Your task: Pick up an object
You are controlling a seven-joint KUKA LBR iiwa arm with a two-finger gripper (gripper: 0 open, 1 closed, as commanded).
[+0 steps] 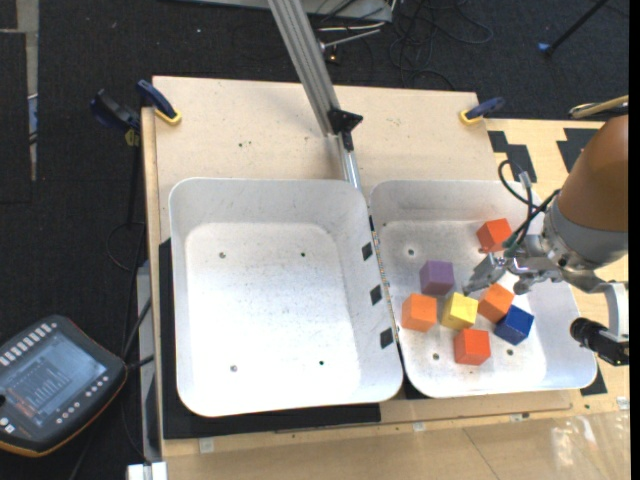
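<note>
The gripper (492, 273) hangs over the right bin (560, 373); whether it is spread I cannot tell. Cubes crowd it: orange (494, 303) touching below, another orange (493, 234) above, yellow (460, 311) and purple (436, 277) left, blue (515, 323) lower right. Beyond, the left bin (200, 298), tan bench (250, 128), black floor (70, 228).

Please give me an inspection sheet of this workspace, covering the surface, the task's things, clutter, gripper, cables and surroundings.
Surface: bench bearing a left bin and a right bin, both white and speckled.
Job's things: all in the right bin: four orange blocks, one apart at the upper right, plus a purple block, yellow block and blue block, clustered.
Clutter: nothing seen.
Grippers: gripper low over the cluster; state of the jaws unclear.
Cables: wires run along the arm's wrist; more on the floor beyond the bench.
Surroundings: teach pendant lower left, clamps at the bench's far corners, slanted metal pole.
</note>
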